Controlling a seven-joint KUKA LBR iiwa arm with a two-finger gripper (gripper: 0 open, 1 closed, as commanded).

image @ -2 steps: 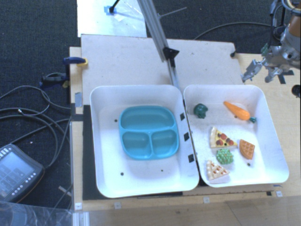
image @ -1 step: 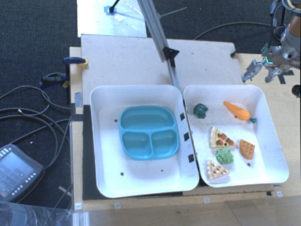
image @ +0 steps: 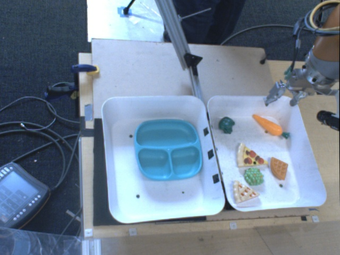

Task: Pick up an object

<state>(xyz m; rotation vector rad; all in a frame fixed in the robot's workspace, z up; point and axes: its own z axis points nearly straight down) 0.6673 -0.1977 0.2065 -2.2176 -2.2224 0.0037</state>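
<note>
My gripper [image: 285,96] hangs open over the far edge of the right bin [image: 305,142], with nothing between its fingers. Just below and left of it lies an orange carrot [image: 267,124]. A dark green broccoli piece [image: 227,124] sits at the bin's far left. Further toward the front lie a pizza slice [image: 249,156], a waffle piece [image: 279,168], a light green vegetable [image: 254,176] and a second pizza slice [image: 245,192].
The left bin [image: 119,142] holds a blue divided plate [image: 168,148]. A slanted metal pole [image: 175,25] crosses above the bench at the back. Cables and a teach pendant [image: 18,195] lie on the floor to the left.
</note>
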